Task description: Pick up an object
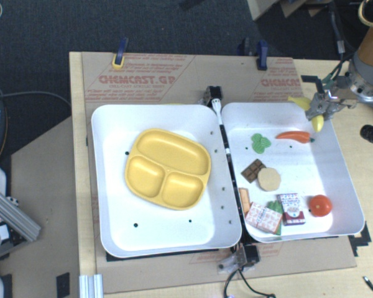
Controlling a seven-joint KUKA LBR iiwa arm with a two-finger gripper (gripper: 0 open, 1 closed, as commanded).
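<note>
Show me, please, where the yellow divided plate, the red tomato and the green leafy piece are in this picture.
yellow divided plate [168,167]: camera view, on the ridge between its compartments, left bin.
red tomato [321,205]: camera view, on the middle of its round top, right bin.
green leafy piece [260,143]: camera view, on its centre, right bin.

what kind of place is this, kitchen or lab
Most likely a robotics lab bench, not a kitchen: two white bins sit clamped to a board, toy food such as a tomato lies in the right one, and the gripper hangs above a yellow banana-like piece.
</note>
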